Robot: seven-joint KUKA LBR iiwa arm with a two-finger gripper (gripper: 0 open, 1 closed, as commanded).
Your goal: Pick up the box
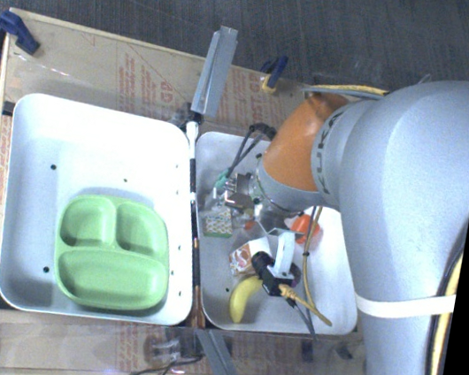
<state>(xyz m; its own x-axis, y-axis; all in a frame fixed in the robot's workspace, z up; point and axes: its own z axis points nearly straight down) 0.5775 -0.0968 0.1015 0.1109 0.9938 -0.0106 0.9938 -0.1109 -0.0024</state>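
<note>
Camera view — my grey arm's gripper [232,192] sits low in the right white bin [329,315].
The small patterned box [218,221] lies just beneath it, near the yellow banana [242,300]; a green sectioned tray [113,252] fills the left bin — whether anything is pinched, I can't tell.

Reaching in from the right, grey arm [404,194] bulking large across the frame. Bending downward at the orange band [294,148]. Hanging low with the gripper [231,198] toward the left; fingers too cluttered to be reading.
</note>
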